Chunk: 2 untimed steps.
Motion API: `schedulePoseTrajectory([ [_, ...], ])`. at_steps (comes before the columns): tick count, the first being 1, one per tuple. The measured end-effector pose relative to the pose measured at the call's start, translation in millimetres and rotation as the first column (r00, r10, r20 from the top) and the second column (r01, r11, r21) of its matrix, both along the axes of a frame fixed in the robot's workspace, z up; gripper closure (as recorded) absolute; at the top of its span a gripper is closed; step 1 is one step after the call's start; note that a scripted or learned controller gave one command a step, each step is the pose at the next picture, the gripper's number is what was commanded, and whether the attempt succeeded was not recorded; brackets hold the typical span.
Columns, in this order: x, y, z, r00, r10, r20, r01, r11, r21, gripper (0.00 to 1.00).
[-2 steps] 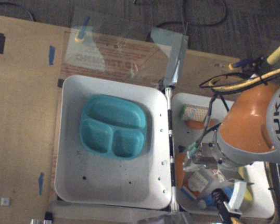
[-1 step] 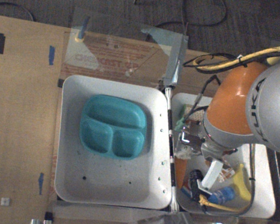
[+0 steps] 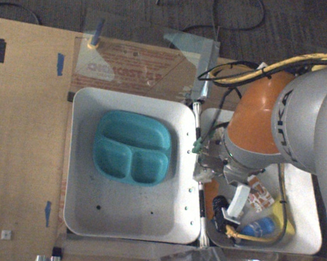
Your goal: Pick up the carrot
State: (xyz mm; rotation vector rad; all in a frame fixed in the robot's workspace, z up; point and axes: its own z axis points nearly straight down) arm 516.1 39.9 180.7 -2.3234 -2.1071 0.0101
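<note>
Our claw (image 3: 206,172) sits low in the right bin (image 3: 310,236); we cannot tell its state. We see an orange sliver, perhaps the carrot (image 3: 206,202), just below it. We should centre over it before closing.

Arm (image 3: 314,114) reaches in from the right and bends down over the right bin (image 3: 310,233). Orange band (image 3: 257,120) sits above that bin's left half. Wrist points downward. Pincer (image 3: 210,165) is low at the bin's left wall, fingers obscured.
</note>
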Motion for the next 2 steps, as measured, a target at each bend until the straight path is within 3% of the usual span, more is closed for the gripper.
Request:
schedulePoseTrajectory([
  [1,-15.9,-59.7,31.2,0.996,-0.092,0.003,0.092,0.996,-0.001,1.00],
  [2,-25.1,-12.2,-0.1,0.988,-0.156,-0.001,0.156,0.988,-0.001,1.00],
])
